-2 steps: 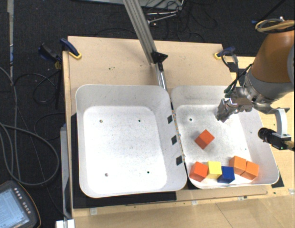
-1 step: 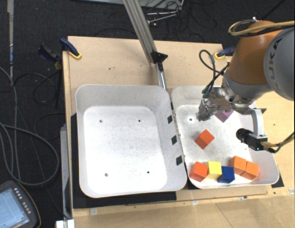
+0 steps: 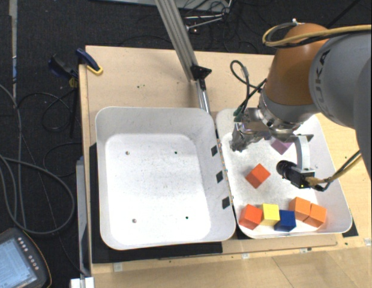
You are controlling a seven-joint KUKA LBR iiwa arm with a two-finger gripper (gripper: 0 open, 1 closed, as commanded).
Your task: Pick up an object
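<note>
My gripper (image 3: 242, 138) hangs over the far left part of the right bin (image 3: 333, 179), under the orange wrist band. An orange cube (image 3: 257, 176) lies tilted just in front of it, a little to the right and apart from it. A purple block (image 3: 282, 144) peeks out from under the wrist. Along the bin's near edge sit an orange block (image 3: 251, 216), a yellow cube (image 3: 270, 212), a blue cube (image 3: 286, 221) and two more orange blocks (image 3: 309, 211).
The left bin (image 3: 108, 161) lies beside the right one, their rims touching at the middle. A slanted metal pole (image 3: 177, 32) rises behind the bins. Cables loop near the wrist, and a black fitting (image 3: 288, 170) sticks out over the right bin.
</note>
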